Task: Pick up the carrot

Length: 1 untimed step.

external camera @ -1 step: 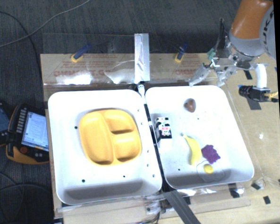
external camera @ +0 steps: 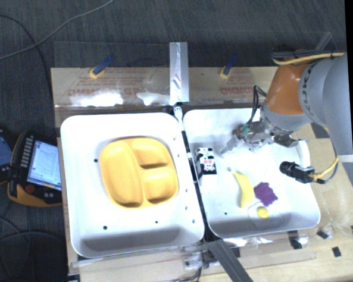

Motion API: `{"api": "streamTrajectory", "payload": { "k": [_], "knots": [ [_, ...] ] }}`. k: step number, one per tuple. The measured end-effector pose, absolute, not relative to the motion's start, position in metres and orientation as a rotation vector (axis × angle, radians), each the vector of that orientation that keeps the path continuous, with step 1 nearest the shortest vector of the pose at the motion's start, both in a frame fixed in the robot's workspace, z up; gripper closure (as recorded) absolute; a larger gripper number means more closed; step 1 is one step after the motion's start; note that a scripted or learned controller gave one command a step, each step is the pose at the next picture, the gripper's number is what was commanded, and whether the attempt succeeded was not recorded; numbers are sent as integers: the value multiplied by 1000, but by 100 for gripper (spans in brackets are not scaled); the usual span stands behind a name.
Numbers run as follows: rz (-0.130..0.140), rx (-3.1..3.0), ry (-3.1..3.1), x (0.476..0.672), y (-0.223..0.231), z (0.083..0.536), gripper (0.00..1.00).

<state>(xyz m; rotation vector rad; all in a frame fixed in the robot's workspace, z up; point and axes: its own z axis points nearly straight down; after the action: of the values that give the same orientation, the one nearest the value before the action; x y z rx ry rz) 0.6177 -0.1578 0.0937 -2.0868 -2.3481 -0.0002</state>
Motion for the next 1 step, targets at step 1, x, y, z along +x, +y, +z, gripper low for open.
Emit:
{"api": "streamTrajectory", "payload": {
  "k": [1],
  "knots": [
    [0, -2087, -2348, 618, -158, 94, 0]
  ]
}}
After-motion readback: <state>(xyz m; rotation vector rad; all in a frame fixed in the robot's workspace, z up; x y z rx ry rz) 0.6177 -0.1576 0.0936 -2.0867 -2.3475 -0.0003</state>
